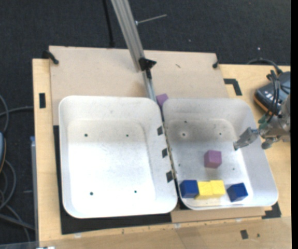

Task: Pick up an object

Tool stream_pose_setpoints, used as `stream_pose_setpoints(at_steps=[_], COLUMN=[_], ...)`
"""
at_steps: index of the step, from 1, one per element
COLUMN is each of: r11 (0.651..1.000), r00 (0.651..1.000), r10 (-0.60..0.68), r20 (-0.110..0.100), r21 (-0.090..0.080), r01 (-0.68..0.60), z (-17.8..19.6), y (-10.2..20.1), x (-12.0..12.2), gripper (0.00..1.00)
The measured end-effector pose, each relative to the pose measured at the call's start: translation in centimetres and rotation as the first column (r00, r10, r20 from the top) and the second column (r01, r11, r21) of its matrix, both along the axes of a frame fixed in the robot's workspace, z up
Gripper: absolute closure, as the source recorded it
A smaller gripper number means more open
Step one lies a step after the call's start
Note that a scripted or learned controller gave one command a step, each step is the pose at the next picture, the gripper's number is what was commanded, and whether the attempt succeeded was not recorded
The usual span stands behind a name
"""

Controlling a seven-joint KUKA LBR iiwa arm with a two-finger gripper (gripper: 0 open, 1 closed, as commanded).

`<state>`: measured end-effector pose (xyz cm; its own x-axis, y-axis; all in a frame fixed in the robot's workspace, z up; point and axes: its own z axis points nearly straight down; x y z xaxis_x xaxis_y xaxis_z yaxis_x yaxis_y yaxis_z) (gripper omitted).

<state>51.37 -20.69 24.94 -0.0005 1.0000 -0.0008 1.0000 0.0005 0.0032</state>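
Observation:
The right bin (252, 162) holds a purple cube (212, 158) near its middle. Along its front wall lie a blue cube (189, 188), a yellow block (211, 189) and a second blue cube (237, 191) in a row. My gripper (255, 138) hangs over the bin's right rim, to the right of the purple cube and a little behind it. It is apart from all the blocks, and nothing shows in its grasp. Most of the arm is cut off at the right side.
The left bin (112, 157) stands beside the right one. A small purple cube (161, 99) rests at the back where the two bins meet, by the foot of a slanted metal rail (130, 32). A dark device (270, 95) lies on the bench at the right.

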Motion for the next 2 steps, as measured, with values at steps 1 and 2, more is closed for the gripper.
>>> stream_pose_setpoints(at_steps=[1,2], r11=[1.0,1.0], r00=[1.0,1.0], r10=[0.004,0.001], r20=[-0.008,0.0], r21=[0.002,0.0], r01=[-0.004,-0.001], z=[-8.3,-14.2], y=[1.6,5.2], x=[5.1,4.0], gripper=[0.0,0.0])
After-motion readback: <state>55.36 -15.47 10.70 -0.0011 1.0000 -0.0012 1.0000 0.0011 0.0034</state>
